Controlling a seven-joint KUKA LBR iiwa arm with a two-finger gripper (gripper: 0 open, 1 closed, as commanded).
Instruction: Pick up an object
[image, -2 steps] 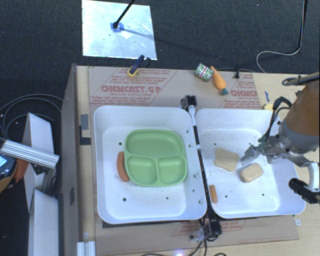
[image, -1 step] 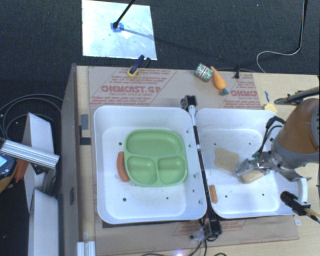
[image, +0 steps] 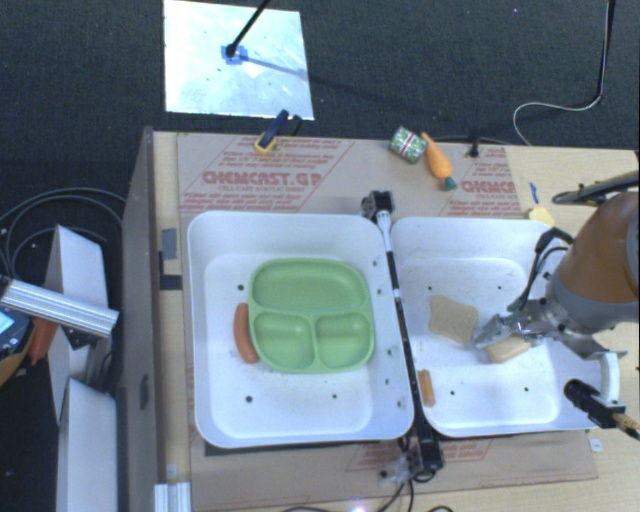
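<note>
My gripper (image: 489, 336) is low in the right bin (image: 500, 415), reaching in from the right and pointing left. A small tan piece (image: 510, 350) lies right under and against its tip; whether it is gripped I cannot tell. A tan bread slice (image: 452, 319) rests just left of the gripper, apart from it. Near the right bin's front left corner lies a small orange piece (image: 427, 387). In the left bin (image: 215, 400) sits a green divided plate (image: 310, 314), with an orange-red sausage (image: 242, 333) beside its left edge.
The arm's orange band (image: 605, 255) hangs over the right bin's right side. A black rail (image: 392, 275) runs between the bins. Behind the bins on the cardboard lie a small can (image: 408, 143), a toy carrot (image: 437, 160) and a yellow-and-black clip (image: 273, 134).
</note>
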